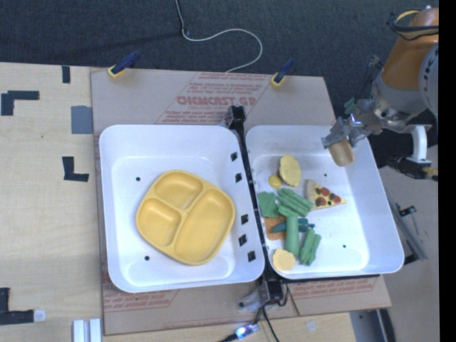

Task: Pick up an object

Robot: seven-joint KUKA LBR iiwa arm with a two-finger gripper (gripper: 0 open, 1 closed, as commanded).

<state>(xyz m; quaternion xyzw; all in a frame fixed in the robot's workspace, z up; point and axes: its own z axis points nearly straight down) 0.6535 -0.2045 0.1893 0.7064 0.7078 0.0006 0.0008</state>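
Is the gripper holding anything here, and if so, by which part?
The gripper appears to hold a small tan piece, gripped at its top end, above the right bin.

Left bin [114, 191]: divided plate [186, 216] at centre. Right bin [377, 212]: pizza slice [324, 195] at centre; round piece [290, 169] at its 10 o'clock; bean pile [294, 221] at its 8 o'clock; second round piece [284, 260] at 7 o'clock. Gripper [340, 147] over bin's 1 o'clock corner.
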